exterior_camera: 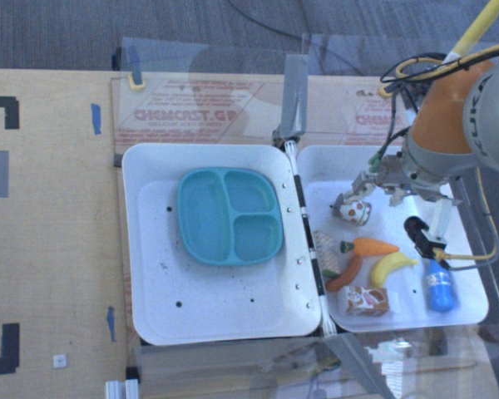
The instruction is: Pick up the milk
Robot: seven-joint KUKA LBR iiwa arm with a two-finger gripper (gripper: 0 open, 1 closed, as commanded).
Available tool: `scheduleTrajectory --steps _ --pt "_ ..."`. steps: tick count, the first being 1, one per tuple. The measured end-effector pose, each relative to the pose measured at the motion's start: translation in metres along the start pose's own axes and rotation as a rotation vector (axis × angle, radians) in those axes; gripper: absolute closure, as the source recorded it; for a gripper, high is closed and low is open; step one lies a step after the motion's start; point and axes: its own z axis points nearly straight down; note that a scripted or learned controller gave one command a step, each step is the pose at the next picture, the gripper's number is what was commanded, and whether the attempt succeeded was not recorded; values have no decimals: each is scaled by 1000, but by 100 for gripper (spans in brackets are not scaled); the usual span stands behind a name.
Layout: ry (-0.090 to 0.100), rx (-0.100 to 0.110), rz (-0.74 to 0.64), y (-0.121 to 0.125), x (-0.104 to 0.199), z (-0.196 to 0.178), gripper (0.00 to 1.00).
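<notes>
The milk [354,212], a small white carton with spots, lies in the upper part of the right bin [474,310], and the gripper [349,199] is just over it with its fingers spread apart, not clamped on it. Below are a carrot [374,246], a banana [392,267], a sausage [344,274] and a snack packet [368,301]. A blue bottle [439,290] lies to the right. The left bin [145,223] holds a teal plate [230,215]

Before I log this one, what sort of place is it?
Probably a robot lab test bench: an arm over two white bins, toy food like a carrot, and tape marks on the board.
</notes>
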Motion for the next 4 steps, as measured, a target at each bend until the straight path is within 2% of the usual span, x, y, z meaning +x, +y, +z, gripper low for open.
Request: scheduleTrajectory --steps 1,2,3,4 --pt "-10 -26 -120 -9 13 11 0" --pt "4 22 -169 -38 29 36 0" --pt "3 25 -115 -114 -14 34 0" --pt "3 17 -116 -111 -13 23 100"
